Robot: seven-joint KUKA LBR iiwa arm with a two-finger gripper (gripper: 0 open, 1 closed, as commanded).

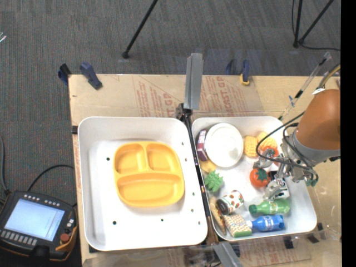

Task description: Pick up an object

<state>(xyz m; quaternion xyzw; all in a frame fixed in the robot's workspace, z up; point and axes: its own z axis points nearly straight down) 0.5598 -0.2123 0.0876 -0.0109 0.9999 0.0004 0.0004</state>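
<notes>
Green bottle lay just below my pincer | long axis left-right | pincer state: couldn't tell

A grey arm's tool hangs low in the right bin, just above a green bottle and beside a red tomato. A blue bottle lies near the bin's front edge. In the left bin rests a yellow divided tray.
</notes>
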